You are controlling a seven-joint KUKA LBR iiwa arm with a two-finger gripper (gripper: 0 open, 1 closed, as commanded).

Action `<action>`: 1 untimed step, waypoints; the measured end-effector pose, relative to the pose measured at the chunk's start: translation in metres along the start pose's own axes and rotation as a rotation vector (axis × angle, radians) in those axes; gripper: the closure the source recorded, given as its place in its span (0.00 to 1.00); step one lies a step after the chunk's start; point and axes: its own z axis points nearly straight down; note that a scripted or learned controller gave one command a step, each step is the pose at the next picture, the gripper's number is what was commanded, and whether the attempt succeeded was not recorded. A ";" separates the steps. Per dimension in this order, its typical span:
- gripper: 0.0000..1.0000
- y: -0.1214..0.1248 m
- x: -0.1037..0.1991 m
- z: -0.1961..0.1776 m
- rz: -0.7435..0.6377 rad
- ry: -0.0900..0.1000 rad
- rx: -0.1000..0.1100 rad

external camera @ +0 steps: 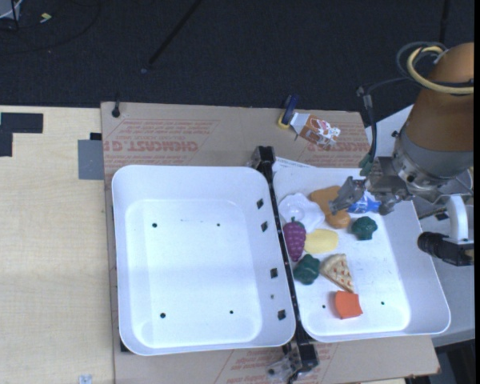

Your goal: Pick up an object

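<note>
The grey arm with its orange band reaches in from the right and hangs over the upper part of the right-hand shallow white bin (pixel 432 310). Its two-finger gripper (pixel 354 198) sits low above the toys, and the dark fingers (pixel 342 201) point down and to the left, slightly spread; whether anything sits between them cannot be told, since the wrist hides much of that spot.

Just beside the fingers lies a flat orange toy piece (pixel 324 196), and a small blue object (pixel 366 205) shows right under the gripper body. Near them rests a dark green broccoli-shaped toy (pixel 364 227). Further left in the same bin are a white rounded piece (pixel 296 209), a purple bunch of toy grapes (pixel 294 237) and a pale yellow lemon-like toy (pixel 321 241), close together. Below these lie a second dark green leafy toy (pixel 306 270), touching or almost touching a tan wedge shaped like a pizza slice (pixel 338 271), and an orange-red block (pixel 347 305) apart from the rest near the lower edge.

The left-hand white bin (pixel 136 238) adjoins the right one along a black hinge strip. Both bins stand on a brown cardboard sheet (pixel 184 134) laid on the pale wooden surface (pixel 40 254).
</note>
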 end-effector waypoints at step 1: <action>0.00 -0.013 -0.071 0.068 0.005 0.001 0.007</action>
